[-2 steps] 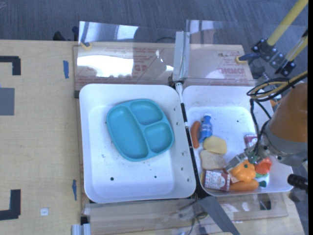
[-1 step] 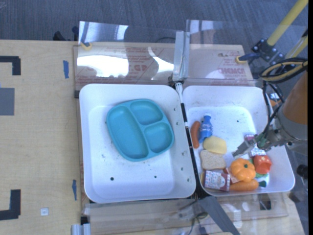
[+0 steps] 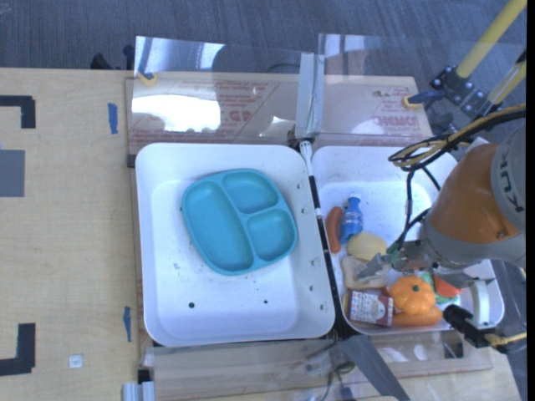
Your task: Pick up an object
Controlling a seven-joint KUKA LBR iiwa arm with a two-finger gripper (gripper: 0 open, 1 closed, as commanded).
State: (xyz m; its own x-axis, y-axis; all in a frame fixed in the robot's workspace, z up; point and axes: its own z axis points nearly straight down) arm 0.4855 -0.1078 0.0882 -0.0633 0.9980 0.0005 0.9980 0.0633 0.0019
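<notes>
The right bin (image 3: 372, 164) holds a pile of small items. A blue bottle (image 3: 352, 218) lies beside an orange-red sausage (image 3: 335, 228). Below them sit a pale yellow rounded piece (image 3: 366, 245) and a beige piece (image 3: 354, 273). An orange pumpkin-like toy (image 3: 412, 295) and a red-and-white packet (image 3: 369, 308) lie near the bin's front edge. My gripper (image 3: 387, 263) reaches in from the right and hangs low over the pile, between the yellow piece and the pumpkin toy. The arm's orange band (image 3: 472, 199) covers the bin's right part.
The left bin (image 3: 167, 307) holds a light blue divided plate (image 3: 241, 220). Clear plastic walls (image 3: 308, 90) stand behind both bins. Cables (image 3: 435, 149) loop above the wrist. A tan bench top (image 3: 58, 224) lies to the left.
</notes>
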